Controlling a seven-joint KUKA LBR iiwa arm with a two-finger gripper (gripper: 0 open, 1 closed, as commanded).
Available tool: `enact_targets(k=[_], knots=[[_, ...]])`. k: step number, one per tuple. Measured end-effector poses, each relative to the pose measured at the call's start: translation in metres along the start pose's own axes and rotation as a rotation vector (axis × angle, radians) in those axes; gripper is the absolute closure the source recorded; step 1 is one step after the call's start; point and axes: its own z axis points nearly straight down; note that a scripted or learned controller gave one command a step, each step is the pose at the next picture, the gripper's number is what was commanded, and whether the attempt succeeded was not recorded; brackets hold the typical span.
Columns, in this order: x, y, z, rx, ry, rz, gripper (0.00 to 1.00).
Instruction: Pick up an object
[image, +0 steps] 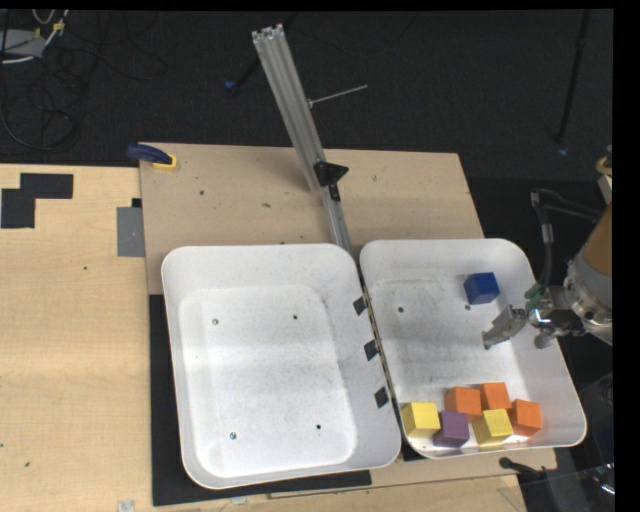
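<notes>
Blocks: a cluster of small cubes sits in the right bin (520, 262), pressed up against its front edge, toward the front right corner of the tabletop (260, 190).
Cluster make-up: yellow block (421, 416), purple block (454, 428), a second yellow block (491, 426), and three orange blocks (463, 401) around them, several touching one another.
Loner: blue block (481, 288), apart from the rest, near the back right corner of the same bin.
Left bin (190, 270): white, speckled floor.
Gripper (516, 327): it hangs over the right side of the right bin, reaching in from the tabletop's right edge.
Fingers: one grey finger slants down and toward the bin's middle, but the pair is not resolved well enough (too small and partly merged with the wrist), so I cannot tell whether they are spread or pressed together. Nothing is visible between them.
Key relation: the blue block lies just behind the fingers, toward the back edge and slightly inward; the cluster lies well in front, toward the front edge. Judging by this, the blue block is the nearer and cleaner target, with free space on every side.
Long axis: the blocks look roughly cubic, so no axis matters.
Writing: none readable on blocks, bins or arm.
</notes>
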Motion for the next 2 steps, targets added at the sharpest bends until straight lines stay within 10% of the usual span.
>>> enact_targets(k=[2], knots=[[0.004, 0.006, 0.054, 0.0, 0.0, 0.001, 0.0]])
